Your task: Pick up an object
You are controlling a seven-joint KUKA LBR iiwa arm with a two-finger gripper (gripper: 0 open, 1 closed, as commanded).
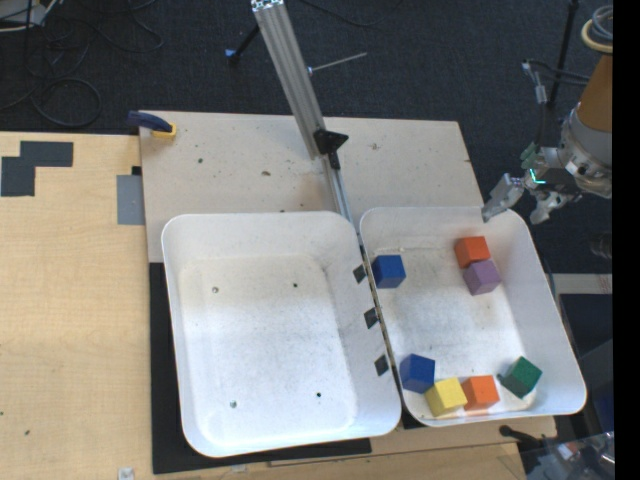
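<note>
Dark carpet strewn with cables lay beyond a pale, speckled bench (400,158) that bore two shallow white bins side by side, with a light wooden surface to the left. A slanted aluminium bar (290,68) rose from the far side of the bench, topped by a small checkered tag; no readable writing or brand showed anywhere. The left bin (200,238) held only dark specks. The right bin (545,288) held seven cubes: a blue cube (388,270) near its left wall, an orange cube (471,251) touching a purple cube (482,277) toward the far right, and along the near edge another blue cube (417,372), a yellow cube (446,396), a second orange cube (481,392) and a green cube (521,377). The gripper (527,190) hovered just past the right bin's far right corner, holding nothing, whether apart or together I could not tell.
</note>
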